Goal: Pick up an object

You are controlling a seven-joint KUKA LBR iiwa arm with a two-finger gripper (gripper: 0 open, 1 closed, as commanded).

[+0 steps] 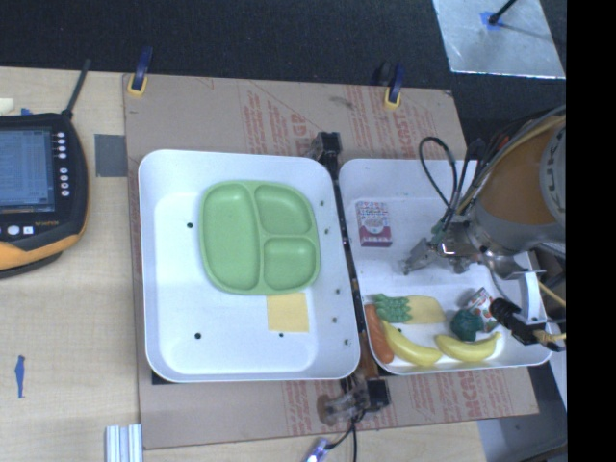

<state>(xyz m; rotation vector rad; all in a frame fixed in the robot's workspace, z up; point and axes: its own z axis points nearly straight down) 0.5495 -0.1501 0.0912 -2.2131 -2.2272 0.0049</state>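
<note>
The right bin (409, 183) holds a small red and white packet (373, 222) near its back left. Along its front lie an orange carrot (376, 333), a yellow toy with green leaves (411, 309), two bananas (415, 347) (474, 348) and a dark green round piece (466, 325). My gripper (429, 256) hangs low over the bare middle of this bin, right of the packet and behind the fruit. I see nothing held in it.
In the left bin (173, 287) sit a green divided plate (258, 236) and a yellow square slice (288, 312). A teach pendant (34, 191) lies at the far left of the bench. Black cables (445, 176) loop above the gripper.
</note>
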